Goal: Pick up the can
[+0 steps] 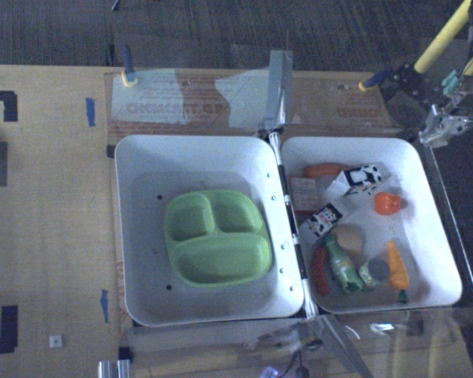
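With the tool parked off-bin, aperture indeterminate, descend vertically over the can, clearing the adjacent green bottle and carrot.

cam: 1, fixed overhead | slanted down on left bin & right bin | mid range

A robotics lab: taped wooden bench, twin white bins, grey carpet
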{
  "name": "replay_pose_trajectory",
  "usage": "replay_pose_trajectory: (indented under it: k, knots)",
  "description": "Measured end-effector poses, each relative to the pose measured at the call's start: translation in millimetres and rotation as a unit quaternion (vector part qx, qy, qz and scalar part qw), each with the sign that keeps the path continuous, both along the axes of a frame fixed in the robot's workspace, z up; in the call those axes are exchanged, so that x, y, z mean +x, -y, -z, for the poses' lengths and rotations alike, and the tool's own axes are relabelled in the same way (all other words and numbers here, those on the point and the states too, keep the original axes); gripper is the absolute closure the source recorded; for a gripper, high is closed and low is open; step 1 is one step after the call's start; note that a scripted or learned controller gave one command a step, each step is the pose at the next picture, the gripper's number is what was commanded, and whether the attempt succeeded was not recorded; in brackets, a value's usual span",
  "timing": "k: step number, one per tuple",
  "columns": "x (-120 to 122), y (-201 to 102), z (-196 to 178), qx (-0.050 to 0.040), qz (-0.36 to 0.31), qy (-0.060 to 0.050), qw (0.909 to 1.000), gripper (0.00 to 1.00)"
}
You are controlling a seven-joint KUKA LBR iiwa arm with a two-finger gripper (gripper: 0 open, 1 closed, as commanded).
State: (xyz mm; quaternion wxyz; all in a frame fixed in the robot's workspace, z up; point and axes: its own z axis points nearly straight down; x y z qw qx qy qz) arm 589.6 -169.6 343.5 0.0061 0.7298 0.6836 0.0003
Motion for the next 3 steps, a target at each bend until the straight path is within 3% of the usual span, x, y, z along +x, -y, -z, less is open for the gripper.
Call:
replay_pose_trajectory:
  k: [1, 2, 3]
  knots:
    - [18.4, -38.6, 25.0, 0.0039, -0.053, -0.005, 0.9986, 1.00]
    - [-62.5, -60.0, 31.3, 0.0038, -0.062, -0.005, 0.9980, 1.00]
    - [69.3, -61.3, -23.2, 0.0031, -0.009, -0.003, 1.0000, 1.00]
